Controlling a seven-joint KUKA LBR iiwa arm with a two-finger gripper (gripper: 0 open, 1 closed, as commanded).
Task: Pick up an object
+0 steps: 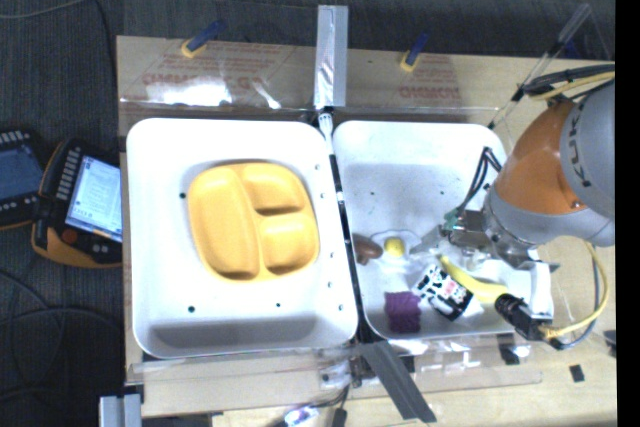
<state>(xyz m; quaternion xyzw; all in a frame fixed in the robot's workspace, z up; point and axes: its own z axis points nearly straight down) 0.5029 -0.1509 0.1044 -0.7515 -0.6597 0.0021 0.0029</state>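
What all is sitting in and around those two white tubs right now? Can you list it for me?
Left bin: one, white, left half of the bench.
Right bin: one, white, beside it on the right.
Divided tray: one, yellow, three compartments, middle of the left bin.
Purple block: one, near the front wall of the right bin.
Small yellow ball: one, right bin.
Brown object: one, just left of the ball.
Black-and-white patterned object: one, right bin, right of the purple block.
Banana: one, yellow, lying against the patterned object.
Handheld controller: one, black and orange, on the floor left of the bench.
Arm: one, grey and orange, over the right bin.
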